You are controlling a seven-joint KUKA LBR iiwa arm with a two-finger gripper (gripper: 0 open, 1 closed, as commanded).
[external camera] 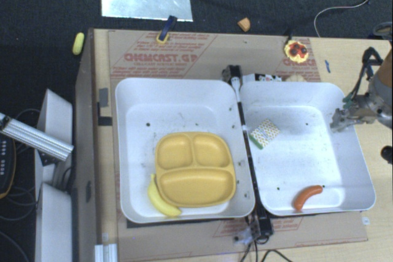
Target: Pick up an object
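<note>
Two white bins sit side by side: the left bin holds a yellow divided tray and banana; the right bin holds a sausage and sponge. The gripper hangs over its right rim, too blurred to read.

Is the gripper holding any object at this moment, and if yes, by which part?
Nothing is held. The gripper is at the right bin's right rim, apart from the sponge and hot dog.

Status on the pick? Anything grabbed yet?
Nothing picked yet. The hand sits at the right bin's right edge, above the rim. The sponge and hot dog lie there; the yellow tray and banana lie in the left bin. Reach, grasp and lift remain.
</note>
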